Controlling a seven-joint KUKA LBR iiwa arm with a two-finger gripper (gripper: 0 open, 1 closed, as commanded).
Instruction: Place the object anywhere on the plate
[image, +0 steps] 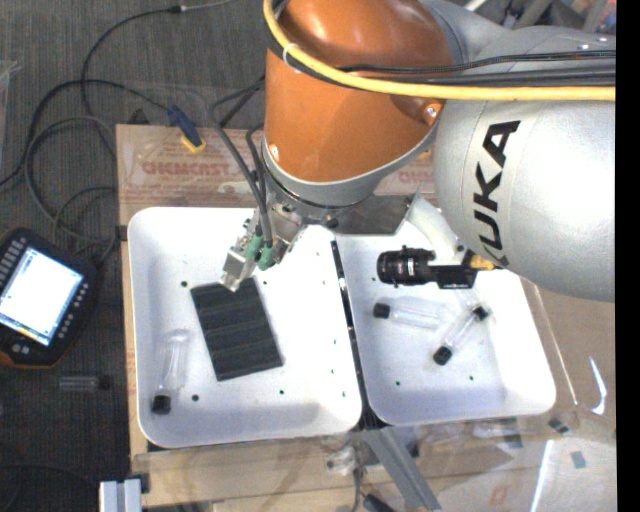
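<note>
A dark ribbed rectangular plate (237, 330) lies flat in the left bin (150, 240). My gripper (240, 272) hangs just above the plate's far edge, under the orange wrist. Nothing can be seen held in it. A clear tube with a black cap (169, 368) lies in the same bin, left of the plate and apart from it. Two more clear tubes with black caps rest in the right bin (520, 400): one (412, 316) near the middle, the other (460, 336) slanted to its right.
The arm's large grey and orange body covers the far side of both bins. A raised rim divides the two bins. A teach pendant (38, 297) and cables lie on the floor to the left.
</note>
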